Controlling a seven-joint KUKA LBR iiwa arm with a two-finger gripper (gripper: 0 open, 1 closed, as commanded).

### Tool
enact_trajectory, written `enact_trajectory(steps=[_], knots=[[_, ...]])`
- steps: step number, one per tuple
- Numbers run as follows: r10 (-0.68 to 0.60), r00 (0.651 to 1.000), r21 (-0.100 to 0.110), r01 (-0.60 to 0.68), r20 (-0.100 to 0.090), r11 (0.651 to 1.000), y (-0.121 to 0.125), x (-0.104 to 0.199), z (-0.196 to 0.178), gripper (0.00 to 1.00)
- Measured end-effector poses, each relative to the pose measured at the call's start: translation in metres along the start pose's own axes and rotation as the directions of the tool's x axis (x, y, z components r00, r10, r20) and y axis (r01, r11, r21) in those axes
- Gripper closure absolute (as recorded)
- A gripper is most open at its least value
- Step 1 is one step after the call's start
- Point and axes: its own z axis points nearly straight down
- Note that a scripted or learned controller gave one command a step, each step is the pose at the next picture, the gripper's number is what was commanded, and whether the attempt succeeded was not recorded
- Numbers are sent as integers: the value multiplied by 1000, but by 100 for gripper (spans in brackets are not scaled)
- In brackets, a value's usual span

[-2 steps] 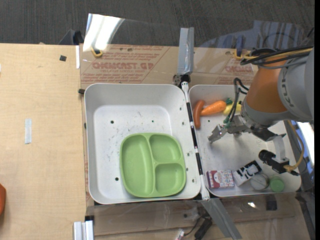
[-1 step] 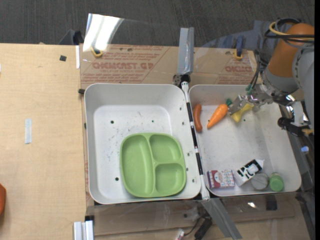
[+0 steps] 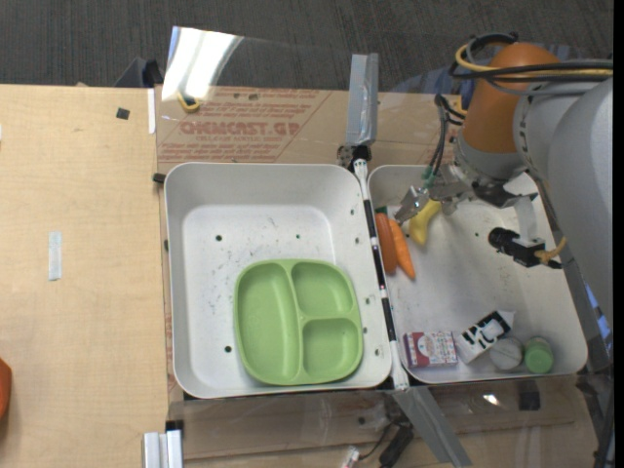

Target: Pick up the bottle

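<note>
Green marks the bottle's cap (image 3: 538,357), at the near right corner of the right bin (image 3: 561,295); the bottle (image 3: 509,352) lies on its side there, its pale body running left from the cap, just beside a black-and-white packet (image 3: 485,333). A small red and white carton (image 3: 430,348) lies left of that packet along the bin's near wall. Well apart from these, toward the far left corner of the same bin, the end effector (image 3: 417,206) hangs low over a yellow banana-shaped toy (image 3: 423,222); its metal fingers (image 3: 409,204) are close to the toy, but how far apart they stand, and whether they grip anything, cannot be told. An orange carrot (image 3: 394,244) lies just beside the toy, along the wall between the two bins. The grey arm (image 3: 561,130), with its orange band (image 3: 507,96), comes in over the bin's far right side. In the left bin (image 3: 195,252) a green divided plate (image 3: 297,320) with three compartments rests toward the near side. Both bins stand on a light wooden counter (image 3: 78,261), and a sheet of brown cardboard (image 3: 253,125) lies behind the left bin.
</note>
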Motion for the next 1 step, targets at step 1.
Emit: enact_trajectory(steps=[1], knots=[[2, 1000, 19, -2, -3, 1000, -5, -1, -5, 100]])
